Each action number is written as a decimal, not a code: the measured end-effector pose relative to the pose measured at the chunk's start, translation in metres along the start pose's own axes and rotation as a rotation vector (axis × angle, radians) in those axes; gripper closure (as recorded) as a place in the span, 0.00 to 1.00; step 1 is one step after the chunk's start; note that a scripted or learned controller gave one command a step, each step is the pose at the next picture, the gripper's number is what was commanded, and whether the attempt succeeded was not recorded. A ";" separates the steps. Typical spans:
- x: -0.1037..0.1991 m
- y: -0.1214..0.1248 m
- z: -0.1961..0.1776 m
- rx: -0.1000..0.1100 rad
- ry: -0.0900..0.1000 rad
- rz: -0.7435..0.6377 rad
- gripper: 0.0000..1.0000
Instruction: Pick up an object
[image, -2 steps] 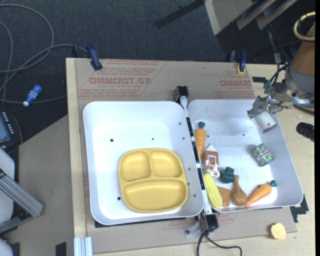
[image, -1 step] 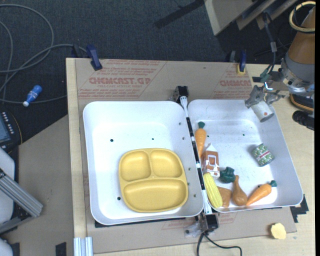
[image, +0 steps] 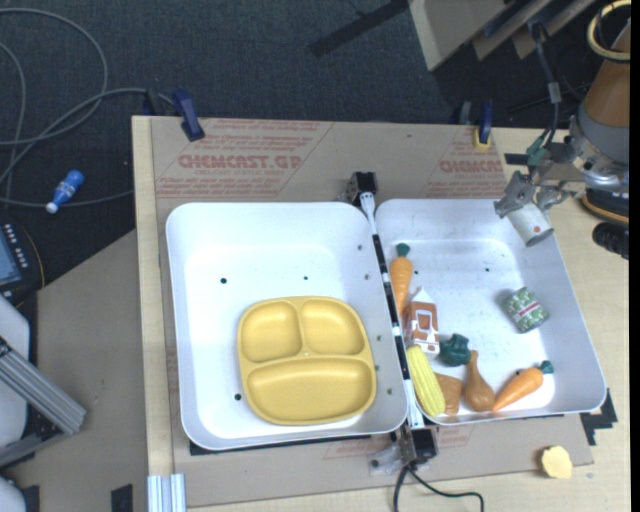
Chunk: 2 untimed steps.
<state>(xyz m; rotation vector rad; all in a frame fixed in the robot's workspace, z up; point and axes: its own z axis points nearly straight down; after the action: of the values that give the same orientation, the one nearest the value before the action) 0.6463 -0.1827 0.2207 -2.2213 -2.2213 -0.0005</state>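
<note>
arm (image: 610, 110) cut by rt edge | fingers (image: 530, 222) state unclear

Robotics lab — clamped bench (image: 300, 150), cables (image: 60, 90)

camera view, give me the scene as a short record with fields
left bin: holds a yellow divided plate
right bin: toy carrot and corn cob along its left wall, second carrot at the near right, green wrapped piece apart on the right
claw: above the right bin's far right corner, nothing seen in it
off the bins: small yellow piece on the bench
</note>
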 end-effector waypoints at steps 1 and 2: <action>-0.019 -0.030 -0.009 0.003 0.000 0.001 1.00; 0.020 -0.020 0.014 0.004 0.002 -0.004 1.00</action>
<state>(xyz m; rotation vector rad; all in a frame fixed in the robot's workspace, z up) 0.6267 -0.1627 0.2064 -2.2148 -2.2227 0.0016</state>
